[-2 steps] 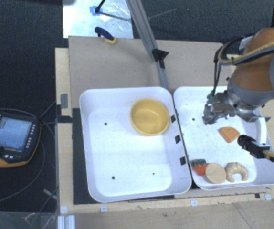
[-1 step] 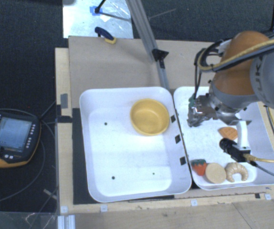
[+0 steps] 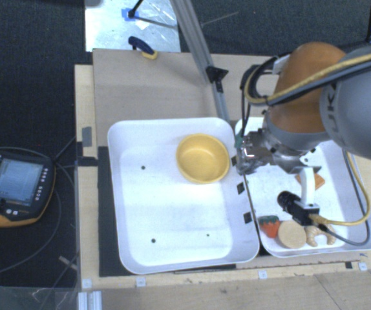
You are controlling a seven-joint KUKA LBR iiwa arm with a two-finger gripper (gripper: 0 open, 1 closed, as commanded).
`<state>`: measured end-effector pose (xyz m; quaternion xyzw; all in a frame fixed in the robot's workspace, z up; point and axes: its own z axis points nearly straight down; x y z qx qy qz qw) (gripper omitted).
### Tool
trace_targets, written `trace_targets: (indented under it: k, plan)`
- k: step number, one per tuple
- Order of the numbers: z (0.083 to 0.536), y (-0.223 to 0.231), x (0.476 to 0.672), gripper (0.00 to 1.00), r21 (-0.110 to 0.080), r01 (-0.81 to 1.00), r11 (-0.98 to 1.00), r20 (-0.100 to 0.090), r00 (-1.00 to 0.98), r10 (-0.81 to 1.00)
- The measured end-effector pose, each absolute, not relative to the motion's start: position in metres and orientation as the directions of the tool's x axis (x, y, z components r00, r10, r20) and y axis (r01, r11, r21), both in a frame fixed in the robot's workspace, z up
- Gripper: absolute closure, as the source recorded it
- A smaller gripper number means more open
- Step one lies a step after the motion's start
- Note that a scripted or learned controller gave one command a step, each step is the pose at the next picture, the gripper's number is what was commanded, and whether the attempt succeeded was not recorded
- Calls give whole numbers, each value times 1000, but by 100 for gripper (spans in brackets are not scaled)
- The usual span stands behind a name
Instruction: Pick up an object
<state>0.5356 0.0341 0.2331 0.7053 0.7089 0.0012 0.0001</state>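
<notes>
Tan and flat, a round wooden-looking disc point(image 3: 292, 236) lies nearest us, at about six o'clock in the right-hand shallow white bin point(image 3: 315, 252). Touching it at nine o'clock is a small red-and-orange piece point(image 3: 269, 225), and at three o'clock a pale beige lumpy piece point(image 3: 319, 237). These are the likeliest things to pick.

Further in, toward the bin's middle, sits a white-and-orange piece point(image 3: 311, 181), partly under the arm. The gripper point(image 3: 282, 163) hangs above it, at the bin's ten o'clock, tucked beneath the grey arm with its orange band point(image 3: 308, 76). Whether it is spread or closed up we cannot tell, and we see nothing held in it.

Across the divide, the left-hand white bin point(image 3: 172, 231) carries a yellow plastic bowl point(image 3: 202, 158) at its one o'clock.

We judge the pick has not yet been made. To do it well, we would aim at one piece standing clear of its neighbours, come straight down over its middle, and keep away from the bin wall. The crowded cluster at six o'clock risks a glancing grip, so we would favour its outer edge.
</notes>
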Motion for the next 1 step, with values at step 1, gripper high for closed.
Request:
trace_targets:
  k: [1]
  plan:
    - [221,86,525,100,0,1000,5,1,-5,1000]
